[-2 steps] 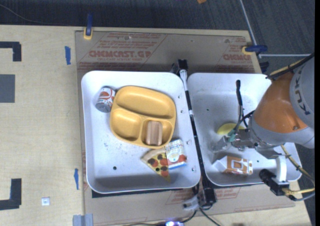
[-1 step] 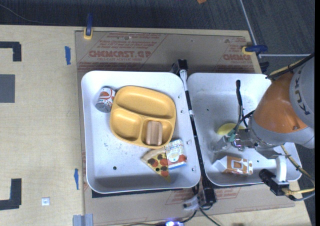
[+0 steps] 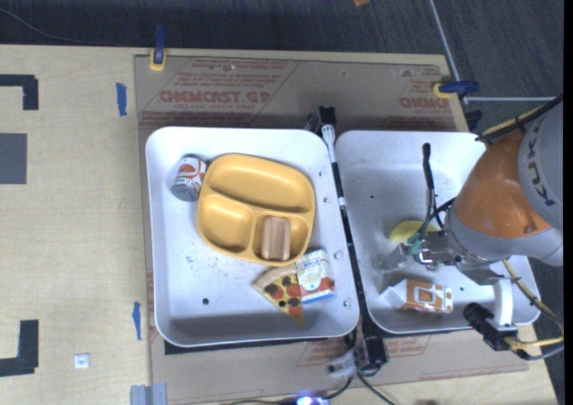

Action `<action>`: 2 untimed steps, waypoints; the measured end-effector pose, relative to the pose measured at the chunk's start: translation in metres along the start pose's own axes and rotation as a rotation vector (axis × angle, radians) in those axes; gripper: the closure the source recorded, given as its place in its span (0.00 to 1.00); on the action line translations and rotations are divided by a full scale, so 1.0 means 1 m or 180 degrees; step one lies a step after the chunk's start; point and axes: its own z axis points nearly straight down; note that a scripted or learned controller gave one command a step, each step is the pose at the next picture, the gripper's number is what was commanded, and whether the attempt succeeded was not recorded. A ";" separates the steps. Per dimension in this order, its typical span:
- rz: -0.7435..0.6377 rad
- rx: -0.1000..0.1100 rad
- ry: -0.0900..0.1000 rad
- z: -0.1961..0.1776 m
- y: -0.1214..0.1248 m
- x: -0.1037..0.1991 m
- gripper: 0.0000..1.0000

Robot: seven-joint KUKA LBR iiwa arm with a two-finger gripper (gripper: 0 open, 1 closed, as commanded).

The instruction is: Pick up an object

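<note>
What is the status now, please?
Tool low in right white bin, beside yellow round object. Orange-white carton lies just below. Nothing seen held.

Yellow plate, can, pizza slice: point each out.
Yellow plate (image 3: pixel 255 181), camera view, on its large upper compartment.
Can (image 3: pixel 187 178), camera view, on its side, left of the plate.
Pizza slice (image 3: pixel 283 290), camera view, on its topped face.

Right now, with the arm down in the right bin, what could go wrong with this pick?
1. The gripper sits between a yellow object and an orange-and-white carton; it may close on neither, or only nudge one aside.
2. The carton lies close to the right bin's front wall, so a sideways push could jam it there.
3. The arm's wrist hides part of the yellow object, so a glancing grip seems likely.
</note>
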 end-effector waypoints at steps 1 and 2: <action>-0.0002 0.0000 0.0001 0.000 0.000 0.000 0.00; -0.0014 0.0004 0.0016 0.000 0.000 -0.002 0.00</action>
